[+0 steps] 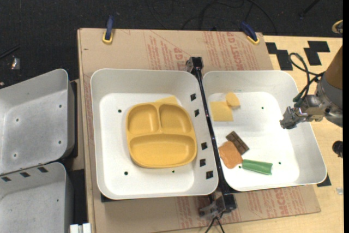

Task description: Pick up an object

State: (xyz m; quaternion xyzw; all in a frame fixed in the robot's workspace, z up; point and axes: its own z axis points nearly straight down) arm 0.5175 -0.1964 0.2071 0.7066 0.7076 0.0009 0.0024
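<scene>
The right bin (pixel 283 84) holds several small objects. A pale yellow block (pixel 221 111) and a smaller orange-yellow piece (pixel 233 100) lie near its back left. A brown bar (pixel 237 142), an orange piece (pixel 230 155) and a green bar (pixel 257 166) lie toward its front left. My gripper (pixel 289 119) hangs over the right side of this bin, well to the right of all the objects, with nothing visible between its fingers.
The left bin (pixel 109 90) bears a yellow divided plate (pixel 162 135). A black divider (pixel 204 117) runs between the bins. More white trays (pixel 32 117) lie off the bench at the left. Cables trail near the arm at the right.
</scene>
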